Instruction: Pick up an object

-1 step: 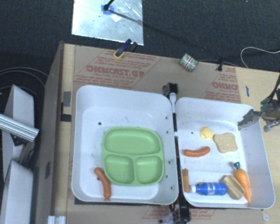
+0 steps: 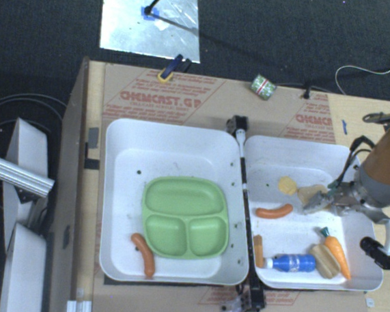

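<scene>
The right bin (image 2: pixel 298 153) holds a sausage (image 2: pixel 273 211), a round yellow piece (image 2: pixel 287 186), a tan piece (image 2: pixel 309 194), a blue bottle (image 2: pixel 293 263), a carrot (image 2: pixel 337 255), a bread roll (image 2: pixel 325 262) and a thin brown stick (image 2: pixel 258 250). My gripper (image 2: pixel 322 201) hangs low over the bin's right middle, just right of the tan piece and the sausage. The arm (image 2: pixel 389 170) comes in from the right edge.
In the left bin (image 2: pixel 130 152) lies a green divided plate (image 2: pixel 186 216), with another sausage (image 2: pixel 144 253) at its lower left. A small green can (image 2: pixel 263 87) and a yellow-blue clip (image 2: pixel 172 69) rest on the cardboard behind the bins.
</scene>
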`<state>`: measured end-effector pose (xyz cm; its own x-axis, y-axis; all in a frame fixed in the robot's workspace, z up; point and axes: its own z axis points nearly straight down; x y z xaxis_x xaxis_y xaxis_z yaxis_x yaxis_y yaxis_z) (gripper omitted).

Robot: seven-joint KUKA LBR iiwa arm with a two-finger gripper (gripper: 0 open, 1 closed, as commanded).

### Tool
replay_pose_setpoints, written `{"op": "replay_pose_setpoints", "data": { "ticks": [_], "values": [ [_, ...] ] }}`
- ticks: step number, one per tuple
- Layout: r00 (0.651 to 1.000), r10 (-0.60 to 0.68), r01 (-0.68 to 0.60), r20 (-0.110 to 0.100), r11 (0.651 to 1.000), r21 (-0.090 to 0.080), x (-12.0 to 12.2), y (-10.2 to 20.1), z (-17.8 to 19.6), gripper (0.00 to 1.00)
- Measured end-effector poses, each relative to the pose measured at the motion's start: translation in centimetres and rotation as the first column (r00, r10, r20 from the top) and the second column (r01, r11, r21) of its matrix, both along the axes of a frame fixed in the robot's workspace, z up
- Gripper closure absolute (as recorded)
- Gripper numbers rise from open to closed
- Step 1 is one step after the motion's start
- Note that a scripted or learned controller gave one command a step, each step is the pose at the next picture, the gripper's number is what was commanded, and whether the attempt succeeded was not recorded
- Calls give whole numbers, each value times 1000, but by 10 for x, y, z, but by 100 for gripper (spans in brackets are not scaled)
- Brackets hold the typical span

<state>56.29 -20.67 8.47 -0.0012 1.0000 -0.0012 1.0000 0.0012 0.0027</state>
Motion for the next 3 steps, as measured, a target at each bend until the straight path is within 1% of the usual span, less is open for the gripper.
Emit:
{"op": "replay_pose_setpoints", "data": {
  "ticks": [1, 2, 3],
  "values": [
    [1000, 0, 0, -2, 1000, 1, -44, 0, -1, 0],
    [1000, 1, -1, 2, 1000, 0, -43, 0, 10, 100],
    [1000, 2, -2, 0, 1000, 1, -6, 35, 53, 100]
  ]
}}
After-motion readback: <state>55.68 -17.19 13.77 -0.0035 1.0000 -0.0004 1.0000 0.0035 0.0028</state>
